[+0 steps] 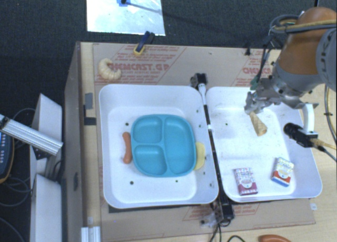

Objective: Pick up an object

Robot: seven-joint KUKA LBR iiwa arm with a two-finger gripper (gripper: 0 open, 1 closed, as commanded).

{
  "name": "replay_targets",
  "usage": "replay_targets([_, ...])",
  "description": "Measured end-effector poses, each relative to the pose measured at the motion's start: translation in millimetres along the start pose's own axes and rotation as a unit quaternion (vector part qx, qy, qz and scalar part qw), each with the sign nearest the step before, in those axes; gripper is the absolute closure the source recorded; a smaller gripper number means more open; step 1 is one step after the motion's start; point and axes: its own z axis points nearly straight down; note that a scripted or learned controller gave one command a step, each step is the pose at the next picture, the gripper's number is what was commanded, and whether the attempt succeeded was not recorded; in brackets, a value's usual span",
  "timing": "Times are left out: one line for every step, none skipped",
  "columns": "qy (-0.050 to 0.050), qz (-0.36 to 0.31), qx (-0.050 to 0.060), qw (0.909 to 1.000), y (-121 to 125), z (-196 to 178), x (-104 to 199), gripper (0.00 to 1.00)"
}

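Observation:
In the right bin (305,185) a tan wedge-shaped piece (258,125) lies near the middle, pointing toward the front right. My gripper (254,106) hangs directly over its upper end, close to it or touching it; the wrist hides the contact. A red and white packet (245,180) lies at the bin's front. A small white box with red and blue print (283,172) lies to the packet's right. In the left bin (113,104) a blue divided plate (161,144) has a small sausage (127,147) on its left and a yellow item (200,154) at its right edge.
A divider rail (206,114) separates the two bins. A black and white fitting (301,130) juts over the right bin's right side. A pale curled object (109,68) and a blue-yellow item (142,43) lie on the cardboard behind the left bin.

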Motion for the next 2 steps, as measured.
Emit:
replay_targets([0.000, 0.000, 0.002, 1.0000, -1, 2, 0, 0.00])
replay_targets([0.000, 0.001, 0.004, 1.0000, 5, 86, -9, 0.00])
